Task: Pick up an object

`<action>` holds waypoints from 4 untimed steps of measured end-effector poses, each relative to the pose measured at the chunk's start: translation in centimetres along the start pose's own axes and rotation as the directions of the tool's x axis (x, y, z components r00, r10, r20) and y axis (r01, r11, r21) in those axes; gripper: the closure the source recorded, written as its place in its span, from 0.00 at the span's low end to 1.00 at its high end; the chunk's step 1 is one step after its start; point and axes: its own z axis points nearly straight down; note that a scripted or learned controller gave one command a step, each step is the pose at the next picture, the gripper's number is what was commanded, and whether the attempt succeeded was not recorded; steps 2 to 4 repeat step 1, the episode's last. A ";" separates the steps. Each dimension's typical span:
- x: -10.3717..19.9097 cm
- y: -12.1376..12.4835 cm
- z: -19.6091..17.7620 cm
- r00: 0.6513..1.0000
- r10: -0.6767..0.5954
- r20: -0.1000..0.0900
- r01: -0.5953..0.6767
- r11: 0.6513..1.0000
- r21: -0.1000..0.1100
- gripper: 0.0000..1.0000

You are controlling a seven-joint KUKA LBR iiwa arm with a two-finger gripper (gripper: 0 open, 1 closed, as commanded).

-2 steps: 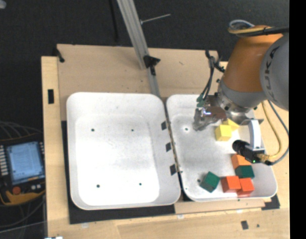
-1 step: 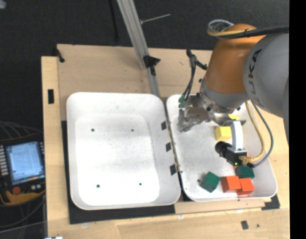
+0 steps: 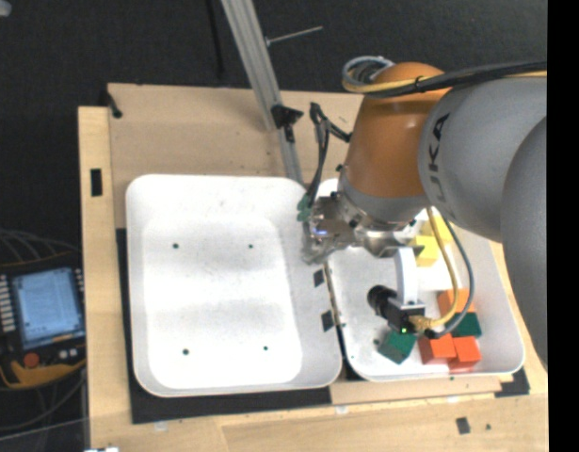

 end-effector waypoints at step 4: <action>4.5 -1.1 0.0 1.000 0.000 -0.001 0.000 1.000 0.001 1.00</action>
